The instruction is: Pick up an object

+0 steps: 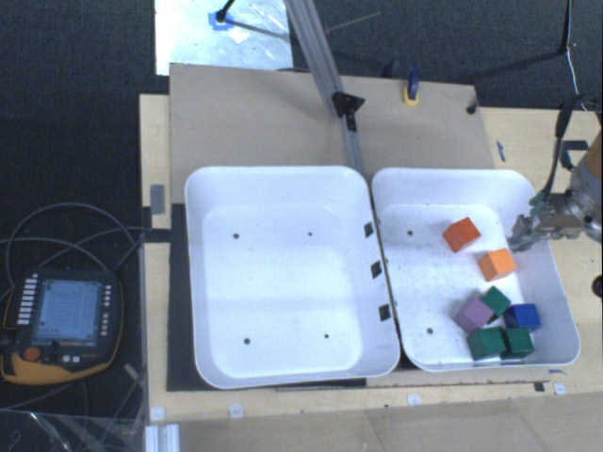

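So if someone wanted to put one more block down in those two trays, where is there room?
The left tray has a bare floor wall to wall. In the right tray, the half beside the divider is free. Its far-right side is crowded: two orange blocks near the pincer, then purple, green and blue blocks bunched in the near corner.

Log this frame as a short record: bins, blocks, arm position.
bins: left bin and right bin, side by side
blocks: all in right bin: two orange blocks, purple block, blue block, green blocks
cluster: purple, blue and green bunched at near right corner
gripper: at right bin's right wall, beside the orange blocks
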You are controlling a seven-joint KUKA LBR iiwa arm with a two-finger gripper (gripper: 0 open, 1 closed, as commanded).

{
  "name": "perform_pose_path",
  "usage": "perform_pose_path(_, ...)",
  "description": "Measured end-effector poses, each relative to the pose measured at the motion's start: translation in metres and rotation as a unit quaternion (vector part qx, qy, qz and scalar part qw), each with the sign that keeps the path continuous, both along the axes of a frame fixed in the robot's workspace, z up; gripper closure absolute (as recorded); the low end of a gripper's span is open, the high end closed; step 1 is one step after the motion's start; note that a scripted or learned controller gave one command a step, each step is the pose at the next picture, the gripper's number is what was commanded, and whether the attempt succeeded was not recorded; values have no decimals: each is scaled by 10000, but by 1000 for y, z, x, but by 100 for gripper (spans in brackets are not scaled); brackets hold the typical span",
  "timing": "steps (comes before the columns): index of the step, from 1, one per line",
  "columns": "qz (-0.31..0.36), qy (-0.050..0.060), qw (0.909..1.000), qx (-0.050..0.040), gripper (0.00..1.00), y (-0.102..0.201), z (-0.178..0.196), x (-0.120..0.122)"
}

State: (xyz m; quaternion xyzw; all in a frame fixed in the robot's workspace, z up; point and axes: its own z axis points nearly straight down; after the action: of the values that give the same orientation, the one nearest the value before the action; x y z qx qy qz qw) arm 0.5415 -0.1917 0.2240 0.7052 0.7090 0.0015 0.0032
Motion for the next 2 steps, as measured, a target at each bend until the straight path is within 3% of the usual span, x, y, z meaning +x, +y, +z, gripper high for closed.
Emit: perform_pose_path(2,32,8,10000,21,100,104,21,47)
